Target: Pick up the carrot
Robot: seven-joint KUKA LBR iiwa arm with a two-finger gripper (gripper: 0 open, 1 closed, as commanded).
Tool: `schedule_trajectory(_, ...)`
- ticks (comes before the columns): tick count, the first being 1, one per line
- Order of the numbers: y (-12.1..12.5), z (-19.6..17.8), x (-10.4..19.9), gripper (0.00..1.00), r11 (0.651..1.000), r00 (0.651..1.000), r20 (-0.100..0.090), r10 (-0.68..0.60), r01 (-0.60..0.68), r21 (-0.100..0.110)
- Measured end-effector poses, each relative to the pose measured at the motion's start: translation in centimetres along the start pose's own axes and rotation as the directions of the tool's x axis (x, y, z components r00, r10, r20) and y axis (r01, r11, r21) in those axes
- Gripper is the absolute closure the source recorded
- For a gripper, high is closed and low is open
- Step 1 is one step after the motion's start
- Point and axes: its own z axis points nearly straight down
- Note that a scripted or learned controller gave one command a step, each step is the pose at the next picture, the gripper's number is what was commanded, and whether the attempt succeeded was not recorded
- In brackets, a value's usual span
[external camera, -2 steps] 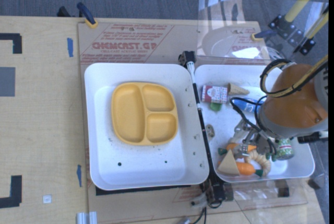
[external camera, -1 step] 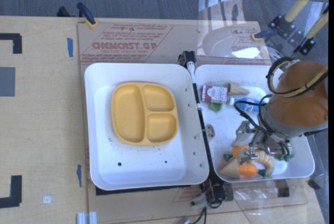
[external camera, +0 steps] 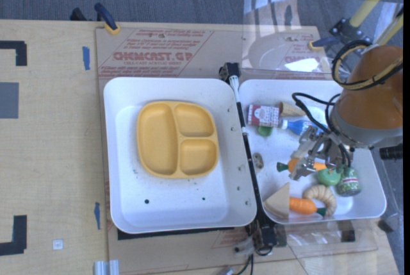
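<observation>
Orange carrot [external camera: 302, 206] lies near the front edge of the right bin [external camera: 371, 203], between a tan wedge [external camera: 277, 202] and a croissant [external camera: 322, 194], touching both or nearly so. Claw [external camera: 310, 155] hangs above the bin's middle, apart from that carrot, over a second small orange piece [external camera: 300, 166] with a green end; cannot tell if its fingers are spread or closed. Red-labelled can [external camera: 264, 116] and blue item [external camera: 298, 127] sit at the back. Left bin [external camera: 122, 139] holds a yellow tray [external camera: 177, 138].
</observation>
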Motion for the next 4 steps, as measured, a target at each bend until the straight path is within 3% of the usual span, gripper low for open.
schedule_trajectory(1,-4.2,6.3,1.1,1.0,0.974,0.974,-0.001,-0.226,0.226,0.001)
schedule_trajectory(2,-6.8,6.0,0.1,1.0,0.972,0.972,-0.012,0.233,-0.233,-0.005)
schedule_trajectory(3,-3.9,6.9,0.6,1.0,0.988,0.987,0.015,-0.157,0.157,0.003)
schedule_trajectory(4,-3.5,6.9,0.4,0.0,0.987,0.987,0.027,-0.16,0.16,0.0)
